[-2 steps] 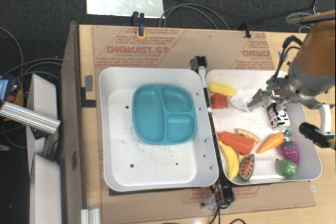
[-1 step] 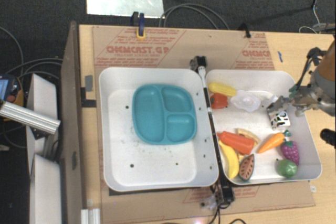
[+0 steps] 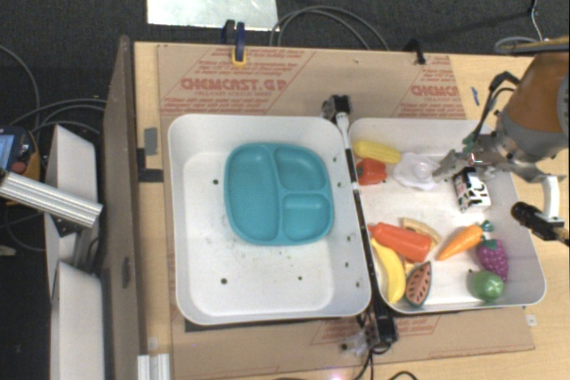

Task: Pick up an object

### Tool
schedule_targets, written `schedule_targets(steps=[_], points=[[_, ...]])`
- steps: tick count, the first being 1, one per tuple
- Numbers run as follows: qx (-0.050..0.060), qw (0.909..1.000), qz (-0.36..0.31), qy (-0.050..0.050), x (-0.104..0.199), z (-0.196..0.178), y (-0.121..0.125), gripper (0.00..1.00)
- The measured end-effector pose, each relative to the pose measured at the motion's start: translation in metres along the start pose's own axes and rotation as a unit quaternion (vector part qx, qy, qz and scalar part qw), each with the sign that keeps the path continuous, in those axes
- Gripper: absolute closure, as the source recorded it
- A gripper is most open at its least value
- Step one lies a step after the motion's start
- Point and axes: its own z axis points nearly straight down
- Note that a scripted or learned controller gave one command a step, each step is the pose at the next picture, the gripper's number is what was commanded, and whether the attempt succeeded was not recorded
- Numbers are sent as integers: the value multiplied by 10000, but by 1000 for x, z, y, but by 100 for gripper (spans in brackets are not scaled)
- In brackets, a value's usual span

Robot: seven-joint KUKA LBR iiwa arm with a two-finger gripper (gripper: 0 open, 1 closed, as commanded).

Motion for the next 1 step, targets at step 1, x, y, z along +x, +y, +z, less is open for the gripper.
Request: schedule_targets(steps=[1], points=[[-18, 10000, -8, -32, -3, -11, 2, 100]])
